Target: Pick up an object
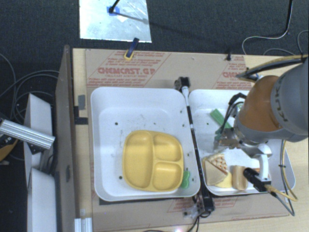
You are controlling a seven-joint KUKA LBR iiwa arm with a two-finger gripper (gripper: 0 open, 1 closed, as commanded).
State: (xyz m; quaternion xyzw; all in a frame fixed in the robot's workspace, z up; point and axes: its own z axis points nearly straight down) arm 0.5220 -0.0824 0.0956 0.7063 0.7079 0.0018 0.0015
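My gripper [226,140] hangs low over the right bin [203,100], under the grey arm with its orange band. A green flat piece [217,115] lies just up and left of it, partly behind the wrist. Right below the gripper lies a wedge-shaped pizza slice [218,166], with a tan bread-like piece [238,177] to its right. In the left bin [111,110] sits a yellow divided plate [153,160], and a small green thing [186,179] rests against the plate's right edge. The arm hides much of the right bin's floor.
A black divider strip [189,124] runs between the two bins. Brown cardboard [145,69] lies behind them, and a silver sheet [115,12] lies on the dark floor beyond. Cables trail at the far left and upper right.
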